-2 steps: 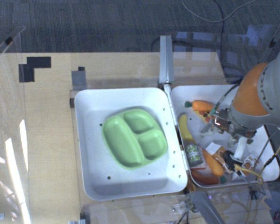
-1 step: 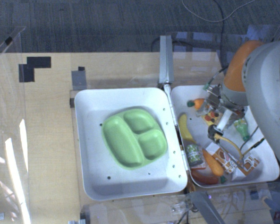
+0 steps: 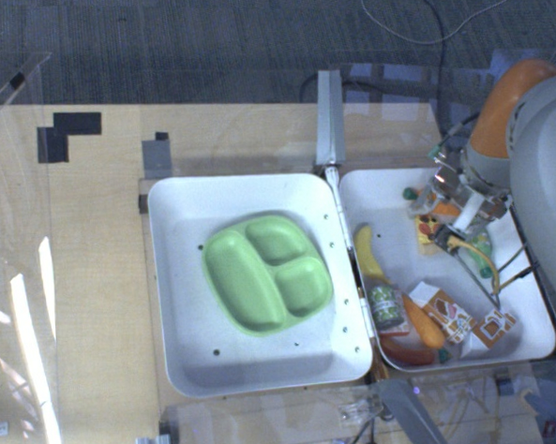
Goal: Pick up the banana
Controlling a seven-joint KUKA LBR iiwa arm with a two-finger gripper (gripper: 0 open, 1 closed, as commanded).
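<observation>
Gripper (image 3: 447, 217) state unclear; banana (image 3: 366, 251) lies lengthwise along right bin's (image 3: 539, 341) left wall.

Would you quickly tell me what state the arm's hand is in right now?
Hand: over the right bin, open or closed cannot be told; banana lies apart from it.

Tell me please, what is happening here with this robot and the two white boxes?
A grey robot arm reaches in from the right, and its gripper hangs over the upper part of the right bin. Its job is to pick up the banana, which lies untouched along that bin's left wall, apart from the gripper. Below the banana lie a small can and a carrot. The left bin holds a green divided tray.
</observation>
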